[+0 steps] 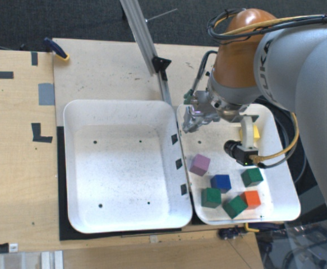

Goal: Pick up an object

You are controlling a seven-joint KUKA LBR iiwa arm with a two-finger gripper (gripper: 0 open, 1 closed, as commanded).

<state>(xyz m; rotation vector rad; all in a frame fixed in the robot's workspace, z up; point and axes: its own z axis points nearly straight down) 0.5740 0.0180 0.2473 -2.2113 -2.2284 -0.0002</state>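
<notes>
Over right bin (284, 206) | gripper (192, 118) above purple cube (200, 165) | finger state unclear

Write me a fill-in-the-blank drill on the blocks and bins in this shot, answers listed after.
1. All the blocks lie in the ___ bin.
2. The purple block is the one nearest the ___.
3. The number of green blocks is ___.
4. The orange block touches a ___ block.

Missing words: right; pincer; three; green

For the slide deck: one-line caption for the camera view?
KUKA arm's gripper above the right bin holding purple, blue, orange and three green blocks.
</notes>
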